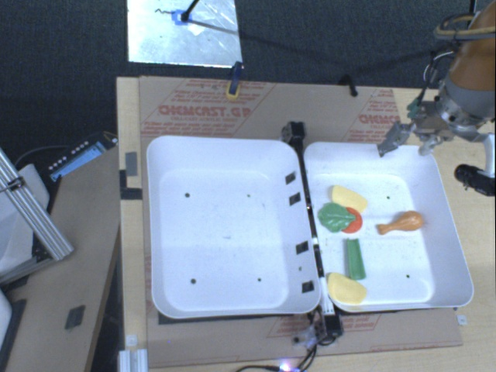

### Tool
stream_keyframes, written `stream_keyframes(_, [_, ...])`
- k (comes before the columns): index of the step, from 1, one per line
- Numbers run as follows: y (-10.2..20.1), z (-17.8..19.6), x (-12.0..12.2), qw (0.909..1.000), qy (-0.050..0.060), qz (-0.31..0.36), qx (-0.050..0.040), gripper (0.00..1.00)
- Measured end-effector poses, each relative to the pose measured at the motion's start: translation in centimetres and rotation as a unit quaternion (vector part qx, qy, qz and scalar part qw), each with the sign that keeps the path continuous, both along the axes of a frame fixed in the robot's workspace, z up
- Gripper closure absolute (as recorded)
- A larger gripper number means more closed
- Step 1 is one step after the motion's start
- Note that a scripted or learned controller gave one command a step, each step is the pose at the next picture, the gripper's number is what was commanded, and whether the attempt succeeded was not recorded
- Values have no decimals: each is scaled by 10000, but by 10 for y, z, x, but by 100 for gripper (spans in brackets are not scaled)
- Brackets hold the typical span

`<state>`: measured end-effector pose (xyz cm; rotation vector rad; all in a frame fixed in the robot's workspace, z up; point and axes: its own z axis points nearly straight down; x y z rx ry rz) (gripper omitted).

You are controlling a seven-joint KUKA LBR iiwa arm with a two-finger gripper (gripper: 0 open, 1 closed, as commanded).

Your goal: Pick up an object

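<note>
The right bin (442, 208) holds several toy foods. A yellow piece (350, 199) lies near the bin's middle, with a green leafy piece (333, 217) just below it overlapping a red piece (355, 224). An orange drumstick (401, 223) lies to their right. A green stick (355, 259) and a second yellow piece (347, 289) lie toward the front edge. My gripper (405, 144) hovers over the bin's far rim, well behind the foods. Its two fingers stand apart, open, with nothing between them.
The left bin (225, 223) sits beside the right one, with a black hinge strip (306, 208) between them. Both rest on a cardboard sheet (256, 103). A shiny metal plate (184, 22) lies behind the bench. A grey device (77, 160) sits at the left.
</note>
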<state>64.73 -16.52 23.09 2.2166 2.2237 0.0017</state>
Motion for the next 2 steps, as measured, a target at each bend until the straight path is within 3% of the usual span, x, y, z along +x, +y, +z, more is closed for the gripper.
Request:
stream_keyframes(1, [-3,-68,-67,10000,51,-20,12,0])
stream_keyframes(2, [76,-150,-75,10000,23,29,35,0])
